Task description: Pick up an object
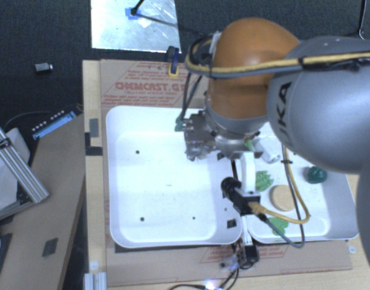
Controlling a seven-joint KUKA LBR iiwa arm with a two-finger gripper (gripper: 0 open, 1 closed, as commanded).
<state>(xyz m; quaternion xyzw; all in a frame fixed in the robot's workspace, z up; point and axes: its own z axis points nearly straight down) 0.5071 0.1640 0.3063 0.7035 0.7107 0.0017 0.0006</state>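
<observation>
The gripper [196, 141] hangs over the left bin [149, 186], near its right side — open or closed, I cannot tell. In the right bin [333, 217] lie a tan disc [283, 198], a green sprig [263, 179] just beside it, and a teal lump [317, 174].

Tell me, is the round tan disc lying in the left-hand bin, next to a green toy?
No. The round tan disc lies next to a green toy, but in the right-hand bin, not the left-hand one. The camera view shows it.
</observation>
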